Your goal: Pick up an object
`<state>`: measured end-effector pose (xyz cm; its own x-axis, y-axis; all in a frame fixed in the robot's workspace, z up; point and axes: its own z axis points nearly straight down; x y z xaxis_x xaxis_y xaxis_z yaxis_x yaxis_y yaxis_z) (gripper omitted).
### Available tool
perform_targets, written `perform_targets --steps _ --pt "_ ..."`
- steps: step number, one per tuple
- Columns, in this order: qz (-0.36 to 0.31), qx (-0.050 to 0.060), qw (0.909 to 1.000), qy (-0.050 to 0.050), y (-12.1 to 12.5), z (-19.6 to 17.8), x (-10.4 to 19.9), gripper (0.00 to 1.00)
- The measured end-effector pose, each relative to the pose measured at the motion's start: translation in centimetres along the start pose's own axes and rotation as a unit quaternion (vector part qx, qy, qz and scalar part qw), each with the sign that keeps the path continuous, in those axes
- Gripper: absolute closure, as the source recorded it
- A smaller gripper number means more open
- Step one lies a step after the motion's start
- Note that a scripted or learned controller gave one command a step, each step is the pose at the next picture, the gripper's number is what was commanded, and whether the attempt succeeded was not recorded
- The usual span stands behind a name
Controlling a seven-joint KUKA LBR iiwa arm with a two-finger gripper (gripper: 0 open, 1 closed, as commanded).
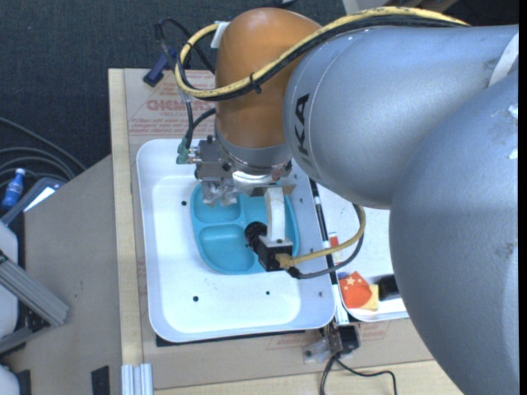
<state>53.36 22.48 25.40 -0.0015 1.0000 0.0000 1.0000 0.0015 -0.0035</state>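
Note:
A blue plastic compartment tray (224,245) lies in the left white bin (169,245), near its middle. My gripper (247,200) hangs straight over the tray's far end, under the orange wrist band (255,72), and looks very close to or touching the tray. The wrist body and a black fitting with a yellow cable (268,253) cover the tray's right part.
The big grey arm (412,138) hides most of the right bin. At that bin's near left corner lie a red-orange object with yellow marks (356,290) and a thin rod with a red band (327,233). Bare bin floor lies near the front of the left bin.

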Motion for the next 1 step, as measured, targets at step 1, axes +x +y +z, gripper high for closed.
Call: perform_targets --steps 1 --pt "0.001 -0.002 1.0000 0.000 2.85 0.82 -0.07 1.00"
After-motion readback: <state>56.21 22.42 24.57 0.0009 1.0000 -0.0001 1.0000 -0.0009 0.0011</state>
